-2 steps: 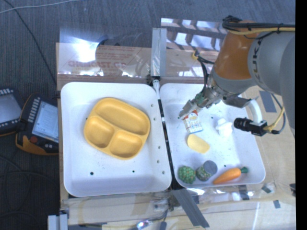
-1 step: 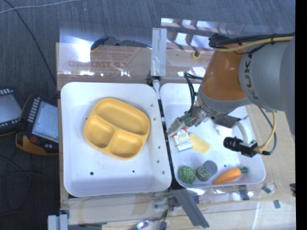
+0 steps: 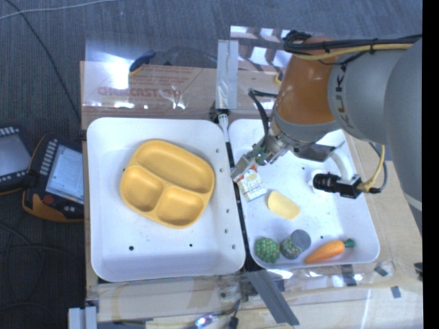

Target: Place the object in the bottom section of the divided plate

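Right now the gripper (image 3: 248, 166) hangs low over the left edge of the right bin (image 3: 357, 218), tipped down toward a small printed packet (image 3: 252, 185) that lies just beneath and beside it. From where I stand I cannot tell whether it has closed on anything; the wrist hides that part, and the packet looks to be resting on the bin floor.

Further out in that bin sit a pale yellow wedge (image 3: 282, 205) near the packet, then a green broccoli-like piece (image 3: 267, 249), a grey round thing (image 3: 298, 241) touching it, and a carrot (image 3: 325, 250) along the front wall.

The yellow divided plate (image 3: 168, 181) waits in the left bin (image 3: 110, 245), well apart from all of it, its sections bare.

Which thing is meant, the task doesn't say; judging by the gripper's position, it is the packet. To do this well, I'd say it needs to come down squarely on the packet, away from the bin wall beside it, get a firm pinch before lifting, then carry it clear over the two rims and let go low over the nearer compartment.
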Motion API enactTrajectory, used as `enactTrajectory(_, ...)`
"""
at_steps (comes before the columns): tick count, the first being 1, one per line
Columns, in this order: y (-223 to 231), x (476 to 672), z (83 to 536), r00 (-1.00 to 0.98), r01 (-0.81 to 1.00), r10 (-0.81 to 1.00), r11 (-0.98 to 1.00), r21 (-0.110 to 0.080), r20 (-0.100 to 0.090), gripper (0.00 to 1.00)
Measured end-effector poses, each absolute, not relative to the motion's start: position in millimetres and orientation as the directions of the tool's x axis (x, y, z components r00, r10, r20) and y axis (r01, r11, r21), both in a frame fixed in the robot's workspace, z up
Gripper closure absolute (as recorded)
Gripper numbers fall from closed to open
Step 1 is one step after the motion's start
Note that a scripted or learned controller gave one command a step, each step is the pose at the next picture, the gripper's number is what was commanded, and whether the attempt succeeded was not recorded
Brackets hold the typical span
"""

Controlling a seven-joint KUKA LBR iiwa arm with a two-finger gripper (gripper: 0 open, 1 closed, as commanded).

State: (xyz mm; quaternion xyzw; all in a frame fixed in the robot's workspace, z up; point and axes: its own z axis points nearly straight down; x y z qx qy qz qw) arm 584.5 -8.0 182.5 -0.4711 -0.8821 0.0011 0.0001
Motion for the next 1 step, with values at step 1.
enactTrajectory(1, 75.1, 528.4, 182.0, -0.394, 0.919, 0.919, 0.394, -0.004, 0.001, 1.00)
